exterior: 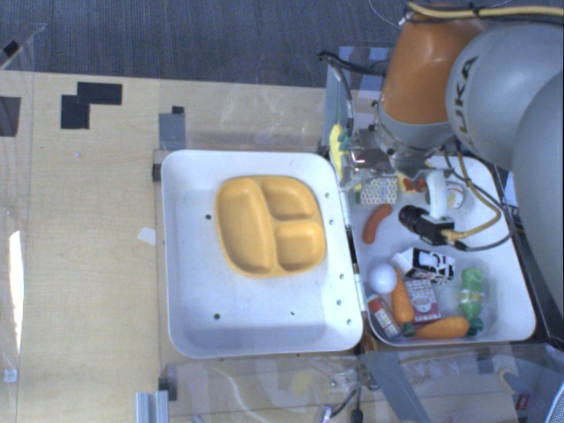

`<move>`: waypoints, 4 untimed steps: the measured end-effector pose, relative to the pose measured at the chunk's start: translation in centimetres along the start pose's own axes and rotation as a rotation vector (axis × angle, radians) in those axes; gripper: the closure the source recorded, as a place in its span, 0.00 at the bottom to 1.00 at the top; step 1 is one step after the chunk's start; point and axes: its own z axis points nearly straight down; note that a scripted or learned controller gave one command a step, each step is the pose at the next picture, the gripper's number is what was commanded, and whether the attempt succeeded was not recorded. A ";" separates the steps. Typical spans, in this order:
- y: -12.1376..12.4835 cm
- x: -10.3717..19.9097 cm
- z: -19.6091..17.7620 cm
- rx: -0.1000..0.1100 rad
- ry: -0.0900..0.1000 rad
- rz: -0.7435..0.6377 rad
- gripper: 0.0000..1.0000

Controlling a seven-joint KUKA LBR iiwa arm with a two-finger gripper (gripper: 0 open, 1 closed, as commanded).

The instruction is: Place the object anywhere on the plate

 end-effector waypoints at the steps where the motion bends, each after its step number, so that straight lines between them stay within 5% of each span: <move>1: 0.0 0.0 0.0 0.000 0.000 0.001 0.00; 2: 6.1 5.9 -4.3 -0.003 0.000 -0.001 0.00; 3: 7.2 12.0 -10.9 -0.005 0.000 -0.105 0.00; 4: 7.3 12.2 -12.0 -0.012 -0.001 -0.114 1.00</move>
